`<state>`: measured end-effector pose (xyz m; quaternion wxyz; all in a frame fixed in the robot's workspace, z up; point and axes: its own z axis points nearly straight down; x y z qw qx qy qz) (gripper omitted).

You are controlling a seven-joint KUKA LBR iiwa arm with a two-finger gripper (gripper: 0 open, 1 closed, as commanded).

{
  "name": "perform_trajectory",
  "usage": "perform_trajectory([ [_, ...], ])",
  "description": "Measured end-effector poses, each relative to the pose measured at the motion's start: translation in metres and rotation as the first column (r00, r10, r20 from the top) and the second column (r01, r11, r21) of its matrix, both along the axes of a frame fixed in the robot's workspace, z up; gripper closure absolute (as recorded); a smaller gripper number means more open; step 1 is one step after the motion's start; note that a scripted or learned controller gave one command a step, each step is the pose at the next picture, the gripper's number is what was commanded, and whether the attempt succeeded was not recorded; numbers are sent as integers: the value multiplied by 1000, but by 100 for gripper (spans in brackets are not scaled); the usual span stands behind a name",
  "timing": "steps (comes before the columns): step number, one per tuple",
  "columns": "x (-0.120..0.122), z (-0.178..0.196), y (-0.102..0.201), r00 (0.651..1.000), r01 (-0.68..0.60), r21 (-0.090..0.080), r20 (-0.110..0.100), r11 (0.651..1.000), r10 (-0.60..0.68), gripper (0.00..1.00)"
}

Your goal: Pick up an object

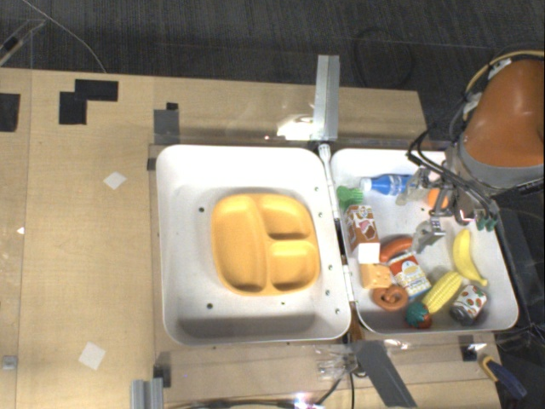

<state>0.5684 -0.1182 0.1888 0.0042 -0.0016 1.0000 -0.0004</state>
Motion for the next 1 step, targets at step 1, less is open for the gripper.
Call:
perform_trajectory([
  [1, -19, -87, 19, 990, 144, 1, 13, 990, -144, 0],
])
